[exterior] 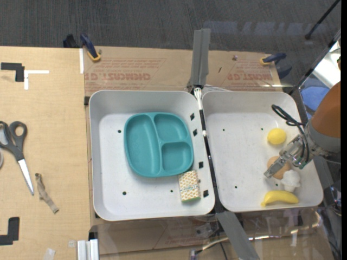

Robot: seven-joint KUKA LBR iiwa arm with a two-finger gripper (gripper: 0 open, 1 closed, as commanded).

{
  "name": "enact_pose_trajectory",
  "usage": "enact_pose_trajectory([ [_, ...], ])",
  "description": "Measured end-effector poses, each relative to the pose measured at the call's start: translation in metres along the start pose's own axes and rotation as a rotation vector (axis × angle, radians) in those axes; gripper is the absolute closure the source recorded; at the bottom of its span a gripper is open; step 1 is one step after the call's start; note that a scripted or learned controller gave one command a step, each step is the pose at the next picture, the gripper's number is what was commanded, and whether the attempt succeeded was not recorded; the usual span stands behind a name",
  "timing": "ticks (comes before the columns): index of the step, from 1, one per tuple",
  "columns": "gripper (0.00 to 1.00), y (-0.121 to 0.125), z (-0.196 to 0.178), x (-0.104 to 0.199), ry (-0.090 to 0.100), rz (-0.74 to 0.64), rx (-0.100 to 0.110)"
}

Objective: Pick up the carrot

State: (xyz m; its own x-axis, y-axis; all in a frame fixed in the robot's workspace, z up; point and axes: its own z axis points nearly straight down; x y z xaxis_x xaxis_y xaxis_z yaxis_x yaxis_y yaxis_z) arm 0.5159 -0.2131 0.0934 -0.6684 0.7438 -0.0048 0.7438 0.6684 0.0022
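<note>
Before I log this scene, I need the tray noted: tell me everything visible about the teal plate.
The teal plate is a rounded-square divided tray, seemingly plastic, with one long compartment and two smaller ones. It lies flat, slightly rotated, in the left bin. A small patterned sponge-like block sits by its near right corner, seemingly touching its rim.

You are looking at two bins [103,145] of smooth white plastic, catching a soft sheen. The teal tray [159,144] is showing matt plastic. The worktop [43,145] is looking like pale bare wood, the sheet [141,69] behind like brown printed cardboard. The scissors [17,150] are showing shiny metal blades.
</note>
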Motion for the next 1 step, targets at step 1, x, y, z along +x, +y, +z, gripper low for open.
enact_pose_trajectory([
  [1, 1.00, 0.0021, -0.0103, -0.0014, -0.005, -0.004, -0.002],
])
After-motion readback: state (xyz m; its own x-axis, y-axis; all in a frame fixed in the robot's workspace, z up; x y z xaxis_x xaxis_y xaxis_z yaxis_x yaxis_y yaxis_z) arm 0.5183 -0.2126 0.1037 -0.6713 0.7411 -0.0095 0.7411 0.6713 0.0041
